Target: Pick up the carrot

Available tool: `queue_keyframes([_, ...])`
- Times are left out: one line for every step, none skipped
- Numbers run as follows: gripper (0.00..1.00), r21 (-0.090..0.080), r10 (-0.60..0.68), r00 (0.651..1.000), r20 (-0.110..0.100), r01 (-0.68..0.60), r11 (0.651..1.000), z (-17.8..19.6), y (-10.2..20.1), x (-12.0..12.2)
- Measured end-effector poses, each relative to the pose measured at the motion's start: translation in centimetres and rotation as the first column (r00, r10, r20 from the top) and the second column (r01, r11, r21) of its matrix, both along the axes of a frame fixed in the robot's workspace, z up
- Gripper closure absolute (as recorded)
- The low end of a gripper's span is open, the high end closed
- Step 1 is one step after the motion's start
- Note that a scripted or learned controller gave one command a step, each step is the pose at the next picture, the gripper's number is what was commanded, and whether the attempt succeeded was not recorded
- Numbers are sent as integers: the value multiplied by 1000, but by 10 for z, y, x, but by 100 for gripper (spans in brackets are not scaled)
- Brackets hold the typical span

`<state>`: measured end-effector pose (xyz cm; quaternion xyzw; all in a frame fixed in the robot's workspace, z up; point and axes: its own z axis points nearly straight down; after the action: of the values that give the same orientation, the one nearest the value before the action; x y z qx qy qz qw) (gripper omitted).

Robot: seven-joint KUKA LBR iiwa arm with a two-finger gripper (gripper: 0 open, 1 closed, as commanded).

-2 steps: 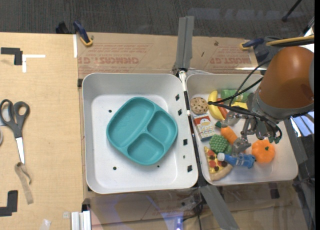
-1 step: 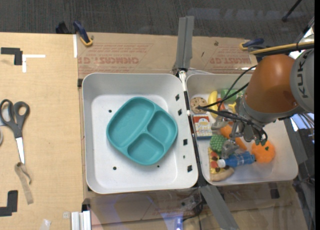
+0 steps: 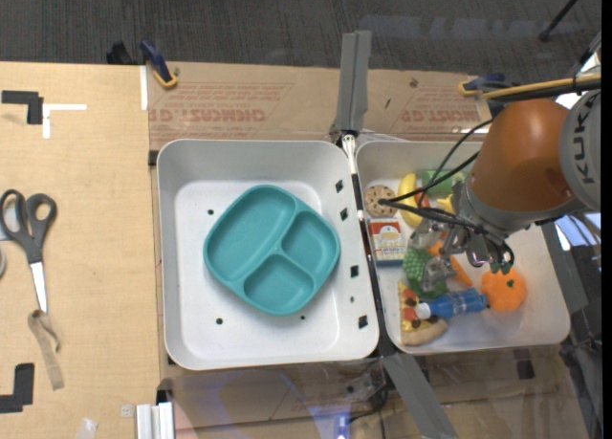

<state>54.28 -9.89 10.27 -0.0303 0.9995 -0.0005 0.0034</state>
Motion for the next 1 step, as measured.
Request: queue_keyframes([100, 1, -201, 979, -4, 201, 980, 89, 15, -34])
